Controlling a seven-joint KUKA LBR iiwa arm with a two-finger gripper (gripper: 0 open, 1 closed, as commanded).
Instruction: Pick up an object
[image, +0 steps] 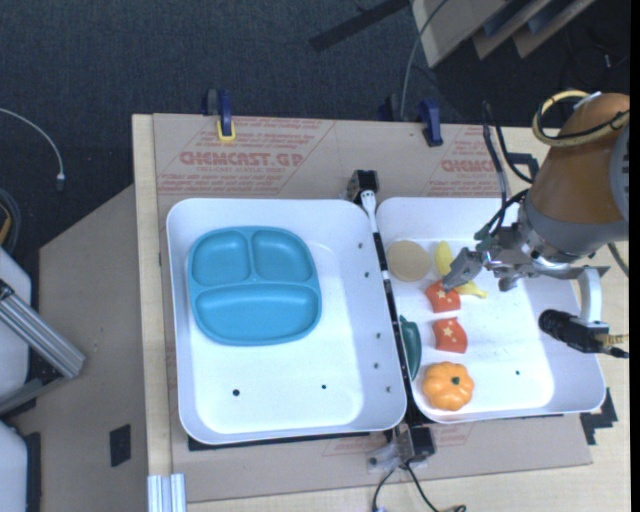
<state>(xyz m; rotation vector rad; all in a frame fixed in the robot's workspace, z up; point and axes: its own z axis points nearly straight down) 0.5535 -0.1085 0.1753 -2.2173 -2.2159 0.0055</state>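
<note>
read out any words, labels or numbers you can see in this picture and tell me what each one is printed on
"CHEMCAST. G.P", red print on the brown paper-faced sheet under the two shallow white bins, above the left bin.
A second red print of the same kind above the right bin, cut off by the grey arm; only "CHEMC" can be read.
Smaller red lines beneath both prints are too blurred to read.

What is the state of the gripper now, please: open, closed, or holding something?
Gripper: low in the right bin, just above the upper red piece; open or closed cannot be told, and no hold is visible.
</note>
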